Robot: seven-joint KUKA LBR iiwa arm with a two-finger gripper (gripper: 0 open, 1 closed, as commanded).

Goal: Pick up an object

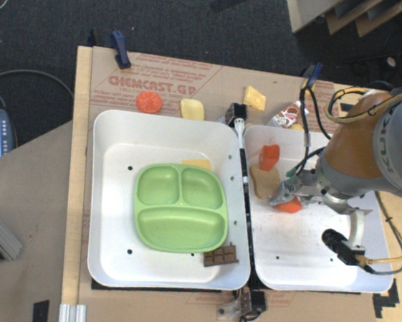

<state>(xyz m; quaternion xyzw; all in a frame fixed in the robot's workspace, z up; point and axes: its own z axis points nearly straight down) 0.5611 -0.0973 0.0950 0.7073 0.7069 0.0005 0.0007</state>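
Over the right bin (332, 276), from the camera view, you have the arm (375, 151) reaching in from the right, its orange band above the wrist, and the gripper (288, 198) down low near the bin's left wall. Just under its tip lies a red-orange piece (290, 207), touching or nearly touching the metal. You cannot tell from this angle whether the fingers are spread or closed, nor whether the piece sits between them, so do not count it as held.

Beside it, toward the back of the same bin, an orange block (269, 156) stands upright, and a tan piece (263, 182) lies between that block and the gripper. The left bin (106, 203) bears a green tray (180, 208), with a brown bar (220, 256) at its near corner and a yellow piece (196, 163) peeking out behind it.

By my reading, you are at the grasp step: descent done or nearly so, lift not yet begun. Next, you need a firm close on the red-orange piece and a straight rise, keeping clear of the tan piece and the bin wall. Check after lifting that the piece comes up.
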